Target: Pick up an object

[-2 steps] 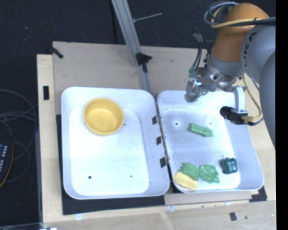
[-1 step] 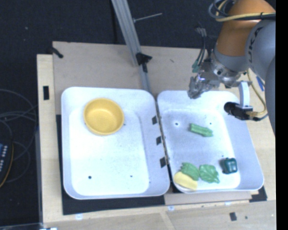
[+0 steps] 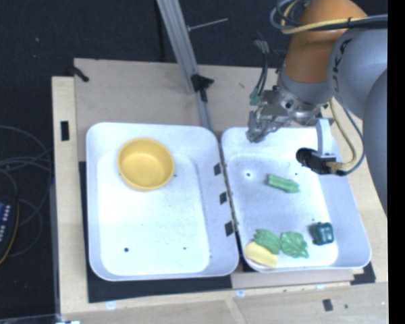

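My gripper (image 3: 256,132) hangs over the far left corner of the right bin (image 3: 337,201), its tips pointing down near the rim. Nothing shows between them. In the right bin lie a small green piece (image 3: 282,183) near the middle, a dark green block (image 3: 322,233) at the near right, and along the near edge two leafy green items (image 3: 266,239) (image 3: 294,244) beside a yellow piece (image 3: 259,254). A yellow bowl (image 3: 146,163) sits in the far part of the left bin (image 3: 155,241).
A slanted metal pole (image 3: 182,52) rises behind the bins, ending at the divider between them. A black cable plug (image 3: 310,159) hangs from the arm over the right bin. The wooden bench (image 3: 67,181) surrounds both bins.
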Robot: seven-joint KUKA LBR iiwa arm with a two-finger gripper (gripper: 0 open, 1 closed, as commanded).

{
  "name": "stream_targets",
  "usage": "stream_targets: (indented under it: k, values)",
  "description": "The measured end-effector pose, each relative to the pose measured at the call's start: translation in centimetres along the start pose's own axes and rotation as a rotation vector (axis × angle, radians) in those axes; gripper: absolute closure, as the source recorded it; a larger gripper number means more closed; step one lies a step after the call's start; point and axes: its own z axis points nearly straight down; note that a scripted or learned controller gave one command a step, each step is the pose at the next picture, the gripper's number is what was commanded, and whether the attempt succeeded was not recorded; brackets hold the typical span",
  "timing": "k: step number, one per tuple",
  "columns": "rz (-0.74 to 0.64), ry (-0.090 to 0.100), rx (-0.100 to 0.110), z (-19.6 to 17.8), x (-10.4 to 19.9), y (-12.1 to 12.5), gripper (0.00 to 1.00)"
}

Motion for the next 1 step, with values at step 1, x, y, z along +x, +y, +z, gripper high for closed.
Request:
stream_targets:
  k: [1]
  values:
    - [0.000, 0.000, 0.001, -0.61, 4.17, -1.57, 1.00]
